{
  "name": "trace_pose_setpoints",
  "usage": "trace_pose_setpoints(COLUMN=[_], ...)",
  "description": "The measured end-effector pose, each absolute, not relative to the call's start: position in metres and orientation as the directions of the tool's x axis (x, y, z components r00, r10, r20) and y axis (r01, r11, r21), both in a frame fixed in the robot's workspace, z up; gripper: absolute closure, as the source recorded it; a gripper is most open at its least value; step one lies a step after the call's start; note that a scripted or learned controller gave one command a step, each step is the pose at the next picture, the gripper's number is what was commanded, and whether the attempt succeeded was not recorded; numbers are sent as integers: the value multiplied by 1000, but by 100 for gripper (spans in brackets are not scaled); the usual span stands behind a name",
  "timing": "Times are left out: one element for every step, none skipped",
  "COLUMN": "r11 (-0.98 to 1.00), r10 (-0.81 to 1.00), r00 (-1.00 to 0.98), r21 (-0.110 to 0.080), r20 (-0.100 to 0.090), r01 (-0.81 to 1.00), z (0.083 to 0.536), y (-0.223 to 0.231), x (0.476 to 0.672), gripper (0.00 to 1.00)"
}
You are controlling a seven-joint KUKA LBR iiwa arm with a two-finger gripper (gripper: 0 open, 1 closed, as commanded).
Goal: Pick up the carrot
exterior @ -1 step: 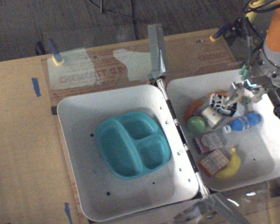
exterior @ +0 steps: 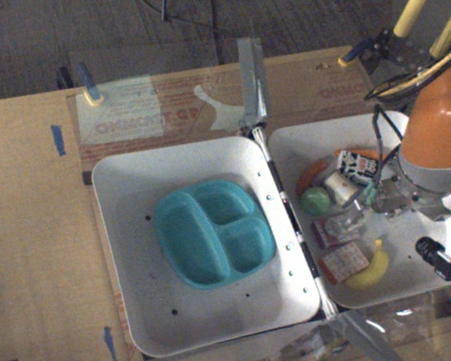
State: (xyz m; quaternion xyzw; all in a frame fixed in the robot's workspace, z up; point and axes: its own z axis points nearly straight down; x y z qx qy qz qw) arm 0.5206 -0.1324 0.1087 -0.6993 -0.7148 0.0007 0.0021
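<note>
1. Gripper [exterior: 366, 204] low in right bin [exterior: 398, 274]; can't tell its state, blurred.
2. Carrot [exterior: 314, 174], orange, at bin's back-left, touching green ball [exterior: 315, 200], near carton [exterior: 357, 164].
3. Risk: crowding, so gripper may nudge or grab a neighbour instead.
4. Banana [exterior: 371, 269] and teal tray [exterior: 214, 231] well apart.

A teal divided plate [exterior: 215, 232] lay in the left bin [exterior: 124, 193]. In the right bin [exterior: 288, 143] sat a green ball [exterior: 315, 200], a banana [exterior: 370, 266] and a small patterned packet [exterior: 344, 261] beside it.
</note>
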Motion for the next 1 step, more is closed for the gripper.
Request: trace_pose_setpoints(r11=[21], r10=[1000], r00=[-21], r21=[-4], r20=[2], r01=[1000], z=[108], y=[-133], x=[520], gripper=[0])
